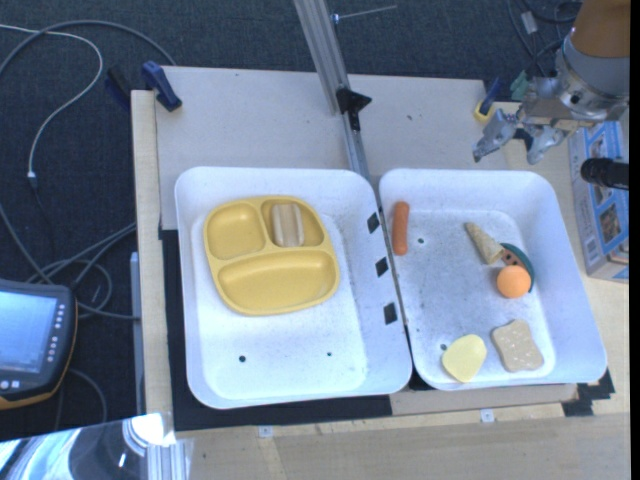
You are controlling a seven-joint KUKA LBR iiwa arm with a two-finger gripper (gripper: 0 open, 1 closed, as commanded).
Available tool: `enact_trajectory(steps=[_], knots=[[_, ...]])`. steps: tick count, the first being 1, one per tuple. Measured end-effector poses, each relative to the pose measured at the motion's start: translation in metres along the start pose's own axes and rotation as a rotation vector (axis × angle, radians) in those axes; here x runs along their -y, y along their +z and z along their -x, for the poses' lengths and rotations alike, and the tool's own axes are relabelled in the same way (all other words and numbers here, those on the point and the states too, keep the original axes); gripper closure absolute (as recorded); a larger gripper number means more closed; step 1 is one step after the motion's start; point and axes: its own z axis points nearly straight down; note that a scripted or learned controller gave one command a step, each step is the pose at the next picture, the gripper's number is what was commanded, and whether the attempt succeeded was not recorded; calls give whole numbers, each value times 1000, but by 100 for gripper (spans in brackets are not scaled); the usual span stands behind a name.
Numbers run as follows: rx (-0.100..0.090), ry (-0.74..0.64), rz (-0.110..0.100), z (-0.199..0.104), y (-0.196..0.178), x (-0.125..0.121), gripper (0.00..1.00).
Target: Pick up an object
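Objects are lying in the speckled right bin [560,218]: a slim orange hot dog [400,227] at nine o'clock, a tan cone [484,242], a round orange ball [514,282], a pale yellow disc [464,357] and a dimpled cracker [517,345] at six. Gripper [510,136] is hovering off the bin's twelve o'clock rim, metal fingers spread, holding nothing. A compartmented yellow tray [270,256] is sitting in the left bin [290,363].

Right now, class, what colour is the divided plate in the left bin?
Yellow. The divided plate shows best in the camera view.
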Motion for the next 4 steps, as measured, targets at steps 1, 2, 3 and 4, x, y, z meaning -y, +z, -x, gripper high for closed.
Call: enact_trajectory(steps=[1,2,3,4], knots=[[0,0,0,0,0,0,0],[0,2,-6,9,55,-4,0],[-1,1,-5,13,104,-12,0],[-1,2,-7,21,164,-11,0]])
